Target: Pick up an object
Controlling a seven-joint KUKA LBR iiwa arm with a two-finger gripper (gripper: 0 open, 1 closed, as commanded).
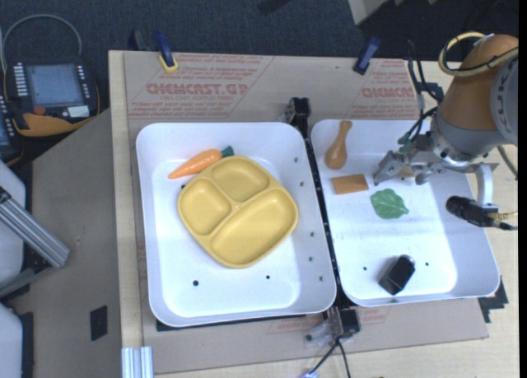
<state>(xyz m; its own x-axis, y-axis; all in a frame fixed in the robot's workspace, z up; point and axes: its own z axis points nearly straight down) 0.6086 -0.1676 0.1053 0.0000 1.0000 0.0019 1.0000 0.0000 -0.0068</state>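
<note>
Pincer (397,166) above right bin (461,286), beside green leaf (389,203).

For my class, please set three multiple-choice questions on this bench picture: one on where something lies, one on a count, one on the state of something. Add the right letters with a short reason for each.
1. Where does the carrot lie?
A. In the left bin, touching the yellow plate's upper left rim
B. In the right bin, beside the green leaf
C. On the cardboard outside both bins

2. How many loose things lie in the right bin?
A. Two
B. Four
C. Six

3. What is in the compartments of the yellow divided plate?
A. Food in each
B. Nothing
C. Only the carrot

Answers:
1 A: the carrot rests against the plate's rim in the left bin.
2 B: a tan wooden spoon, an orange block, a green leaf and a black object.
3 B: all three compartments show bare yellow.
</note>
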